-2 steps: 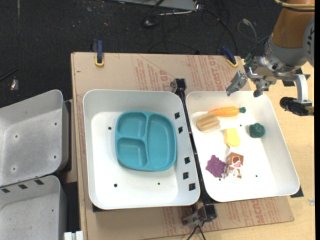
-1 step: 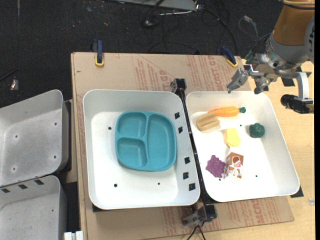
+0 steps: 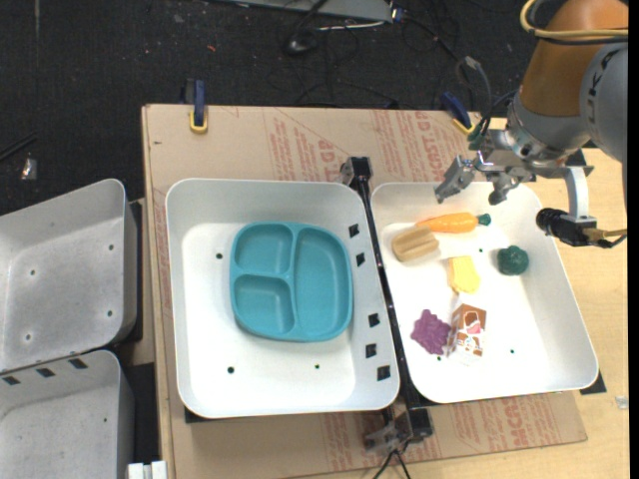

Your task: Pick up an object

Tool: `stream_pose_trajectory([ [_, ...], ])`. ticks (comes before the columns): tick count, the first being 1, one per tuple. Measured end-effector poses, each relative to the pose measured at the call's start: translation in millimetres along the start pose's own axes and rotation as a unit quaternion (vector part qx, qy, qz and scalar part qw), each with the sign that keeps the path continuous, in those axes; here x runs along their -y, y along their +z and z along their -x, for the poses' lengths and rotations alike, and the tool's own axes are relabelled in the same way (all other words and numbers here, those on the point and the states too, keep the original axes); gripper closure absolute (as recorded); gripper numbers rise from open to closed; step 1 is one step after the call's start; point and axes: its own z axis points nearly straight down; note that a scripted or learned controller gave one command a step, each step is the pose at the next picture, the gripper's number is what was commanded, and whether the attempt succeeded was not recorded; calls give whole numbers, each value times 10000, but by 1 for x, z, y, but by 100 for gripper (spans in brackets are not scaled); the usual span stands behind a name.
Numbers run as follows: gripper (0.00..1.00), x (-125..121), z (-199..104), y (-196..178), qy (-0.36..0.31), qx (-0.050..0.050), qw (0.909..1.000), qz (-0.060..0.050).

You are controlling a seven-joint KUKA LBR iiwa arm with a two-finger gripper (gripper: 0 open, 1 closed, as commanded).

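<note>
The carrot (image 3: 446, 224) lies at the twelve o'clock end of the right bin (image 3: 569, 317), touching the bread roll (image 3: 414, 244) at its eight o'clock. My fingers (image 3: 479, 175) hang spread and empty just beyond it at one o'clock. I judge I should drop straight down across its middle, clear of the roll, then close.

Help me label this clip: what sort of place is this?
Likely a robotics lab test bench: a robot arm over two white bins, toy food such as a carrot, and loose cables on dark carpet.

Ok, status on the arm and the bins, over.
Tool above right bin, open, holding nothing. Carrot just below it. Bread roll alongside carrot.
</note>
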Motion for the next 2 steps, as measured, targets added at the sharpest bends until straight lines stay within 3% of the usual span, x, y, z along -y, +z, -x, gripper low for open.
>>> stream_pose_trajectory([
  [2, 0, 5, -8, 98, 2, 0, 10000, 3],
])
